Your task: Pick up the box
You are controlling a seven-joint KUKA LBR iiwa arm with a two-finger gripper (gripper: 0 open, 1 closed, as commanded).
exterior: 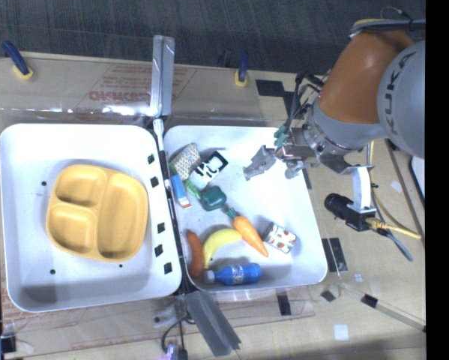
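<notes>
The box (280, 238) sits low in the right bin (303, 276), below your pincer (275, 163) and well apart from it, just right of the carrot (246, 232). Your pincer hovers up top, fingers spread, pinching nothing.

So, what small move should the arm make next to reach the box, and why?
Probably shift the gripper toward the near-right corner of the right bin, then descend. The small box lies there beside the carrot, while the gripper hovers farther back.
</notes>
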